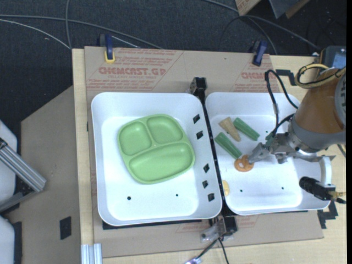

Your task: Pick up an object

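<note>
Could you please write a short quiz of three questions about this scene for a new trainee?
1. True or false: the green tray lies in the left bin.
2. Which thing is nearest the gripper? A) the orange ring B) the tan piece C) the tray
3. How many green sticks lie in the right bin?

Key
1. True.
2. A. The gripper tip is right beside the ring, and whether they touch cannot be told.
3. Two: one green stick by the tan piece, the other nearer the divider.
</note>
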